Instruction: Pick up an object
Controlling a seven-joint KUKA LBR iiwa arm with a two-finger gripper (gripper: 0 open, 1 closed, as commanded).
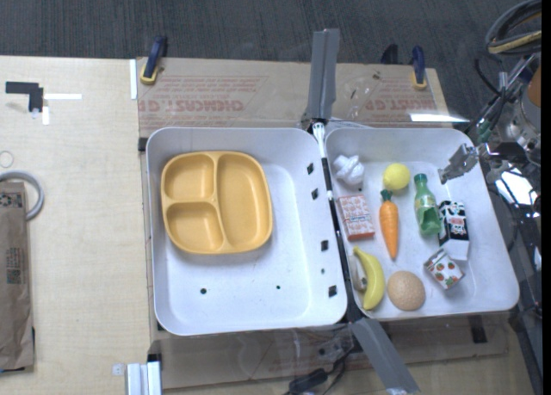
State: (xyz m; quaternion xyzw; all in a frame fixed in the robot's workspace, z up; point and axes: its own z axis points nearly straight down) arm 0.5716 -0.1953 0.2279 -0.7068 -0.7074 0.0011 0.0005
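So far we are sitting at the approach step, with nothing picked. Our gripper is hanging over the upper right part of the right bin, coming in from its right rim, and its fingers look slightly parted with nothing between them; they are small here, so we are not sure how wide. Every candidate is lying in that right bin: a lemon, a green bottle, a carrot, a black-and-white carton, a banana, an egg-shaped brown thing, a pink packet, a small strawberry-print box and a crumpled white piece. The left bin is holding a yellow divided plate. We are judging the bottle and carton nearest, just below and left of the fingers. Next we are needing to choose one, centre above it, align across its narrow side, and descend.
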